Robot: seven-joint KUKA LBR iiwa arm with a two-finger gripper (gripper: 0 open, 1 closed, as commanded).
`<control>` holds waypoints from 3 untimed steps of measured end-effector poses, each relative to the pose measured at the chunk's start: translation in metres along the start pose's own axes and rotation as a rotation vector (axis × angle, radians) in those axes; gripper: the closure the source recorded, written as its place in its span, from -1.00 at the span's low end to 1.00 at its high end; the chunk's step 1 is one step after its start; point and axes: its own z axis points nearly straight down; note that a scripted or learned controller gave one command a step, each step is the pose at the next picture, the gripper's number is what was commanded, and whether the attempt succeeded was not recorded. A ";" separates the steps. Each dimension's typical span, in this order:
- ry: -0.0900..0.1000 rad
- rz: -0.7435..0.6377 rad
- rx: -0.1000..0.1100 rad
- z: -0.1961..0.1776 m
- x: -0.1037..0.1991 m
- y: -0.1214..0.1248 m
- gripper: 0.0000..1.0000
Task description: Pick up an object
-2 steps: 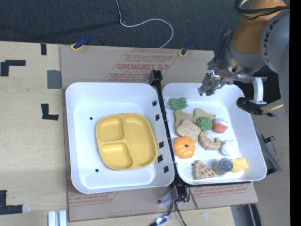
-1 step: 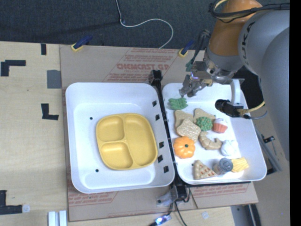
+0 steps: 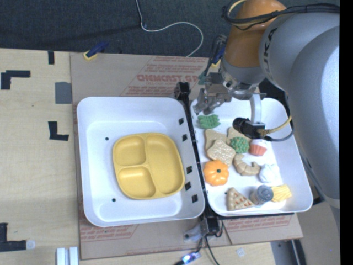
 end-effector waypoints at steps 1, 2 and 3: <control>0.001 -0.001 -0.002 -0.016 0.052 -0.002 1.00; 0.000 0.000 -0.001 -0.017 0.098 -0.005 1.00; -0.003 0.005 0.001 -0.001 0.091 0.003 1.00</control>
